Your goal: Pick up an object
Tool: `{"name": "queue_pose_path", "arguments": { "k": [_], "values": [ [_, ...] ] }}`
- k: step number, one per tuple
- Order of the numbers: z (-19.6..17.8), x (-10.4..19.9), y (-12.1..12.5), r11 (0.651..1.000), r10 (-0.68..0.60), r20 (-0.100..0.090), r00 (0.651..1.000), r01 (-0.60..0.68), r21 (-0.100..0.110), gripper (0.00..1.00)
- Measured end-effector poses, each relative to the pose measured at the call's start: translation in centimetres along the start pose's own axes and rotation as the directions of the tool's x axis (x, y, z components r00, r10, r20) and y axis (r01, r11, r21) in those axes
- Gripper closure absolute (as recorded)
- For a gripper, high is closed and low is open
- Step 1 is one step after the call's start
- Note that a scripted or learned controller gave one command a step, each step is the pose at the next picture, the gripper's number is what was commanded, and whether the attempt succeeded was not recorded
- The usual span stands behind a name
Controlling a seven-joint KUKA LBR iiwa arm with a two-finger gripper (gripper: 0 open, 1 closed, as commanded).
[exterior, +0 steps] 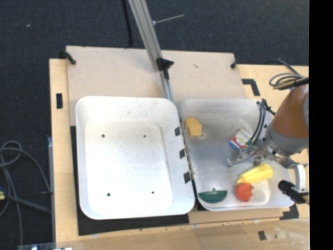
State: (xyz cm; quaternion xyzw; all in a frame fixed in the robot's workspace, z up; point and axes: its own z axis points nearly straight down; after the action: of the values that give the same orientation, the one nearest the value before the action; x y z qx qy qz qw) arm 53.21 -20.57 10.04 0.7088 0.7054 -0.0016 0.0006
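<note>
A rounded orange band (291, 116) tops the grey wrist housing (289, 142) of the robot arm, with thin dark and green cables (258, 124) running alongside toward its slim metal hand (240, 158).

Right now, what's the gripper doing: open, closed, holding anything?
Gripper: cannot be told; it sits low in the right bin beside the yellow object.

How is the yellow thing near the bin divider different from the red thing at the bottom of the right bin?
The yellow block is pale yellow and boxy; the red object is bright red and rounded. The yellow block lies alone near the upper left side of the right bin; the red object lies at the near edge, with a dark green piece to its left and a yellow bottle-like object just above it. Both are small and rest on the bin floor.
</note>
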Motion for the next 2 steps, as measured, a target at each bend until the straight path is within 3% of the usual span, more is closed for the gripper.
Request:
{"name": "queue_pose_path", "arguments": {
  "k": [1,2],
  "values": [
    [-1.2,0.0,0.2,1.0,0.004,-0.001,1.0,-0.004,-0.006,1.0],
    [-7.6,-0.6,0.6,1.0,-0.006,0.0,1.0,0.006,-0.01,1.0]
  ]
}}
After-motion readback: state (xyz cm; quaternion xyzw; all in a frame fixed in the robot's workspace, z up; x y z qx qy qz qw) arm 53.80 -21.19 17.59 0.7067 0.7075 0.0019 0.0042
